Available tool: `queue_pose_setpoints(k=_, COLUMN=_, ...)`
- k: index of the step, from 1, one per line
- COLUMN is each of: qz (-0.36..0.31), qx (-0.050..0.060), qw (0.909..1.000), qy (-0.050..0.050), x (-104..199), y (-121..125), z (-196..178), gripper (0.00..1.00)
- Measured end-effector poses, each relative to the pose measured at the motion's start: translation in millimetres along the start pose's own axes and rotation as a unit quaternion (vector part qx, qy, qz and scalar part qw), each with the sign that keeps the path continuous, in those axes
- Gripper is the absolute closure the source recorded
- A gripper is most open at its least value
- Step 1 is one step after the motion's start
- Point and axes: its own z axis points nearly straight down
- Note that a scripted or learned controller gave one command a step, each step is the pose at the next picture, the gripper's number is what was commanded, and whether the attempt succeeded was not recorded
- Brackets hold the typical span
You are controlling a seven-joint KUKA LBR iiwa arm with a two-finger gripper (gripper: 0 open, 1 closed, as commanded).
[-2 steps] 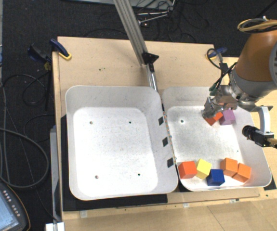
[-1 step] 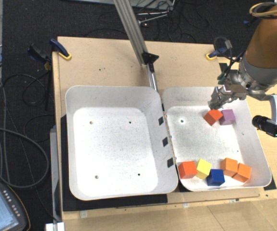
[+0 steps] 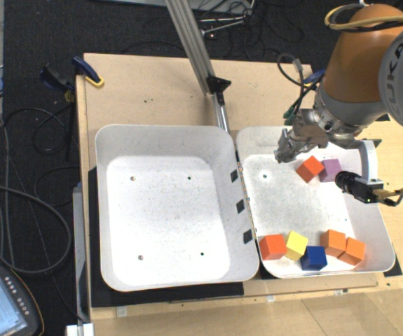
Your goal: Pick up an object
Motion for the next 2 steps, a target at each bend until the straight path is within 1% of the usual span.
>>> queue_pose_setpoints(k=1, qz=0.0, qx=0.001, qw=1.0, qy=0.0, x=52, y=-6, z=17, gripper=1.0)
queue_pose_setpoints(k=2, qz=0.0, qx=-0.001, qw=1.0, qy=0.0, x=104, y=1, z=20, gripper=1.0)
